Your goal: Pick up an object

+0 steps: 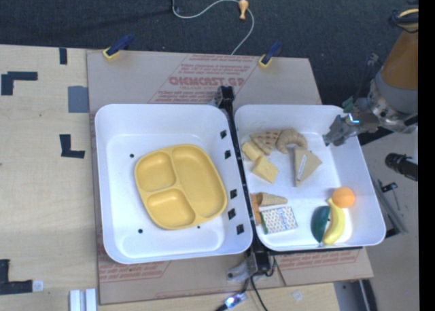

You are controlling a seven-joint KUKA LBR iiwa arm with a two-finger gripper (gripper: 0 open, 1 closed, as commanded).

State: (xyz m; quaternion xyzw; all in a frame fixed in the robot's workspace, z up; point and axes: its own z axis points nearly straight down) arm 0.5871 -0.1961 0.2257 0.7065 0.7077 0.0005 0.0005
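Note:
The right bin (358, 167) holds several toy foods: a waffle piece (267, 141), a croissant-shaped bread (290, 138), cheese wedges (266, 169), a grey-tan wedge (303, 166), an orange (344, 197), a banana (336, 225), a green piece (320, 222) and a checked cracker (279, 219). My gripper (338, 132) hangs over the bin's upper right edge, to the right of the croissant and apart from all the food. Nothing shows between its fingers.
The left bin (112, 167) holds a yellow three-compartment plate (180, 185). Both bins rest on a cardboard sheet (197, 79) held by clamps. A white cable (204, 9) lies on the dark floor behind. The arm's orange band (402, 51) sits at the right.

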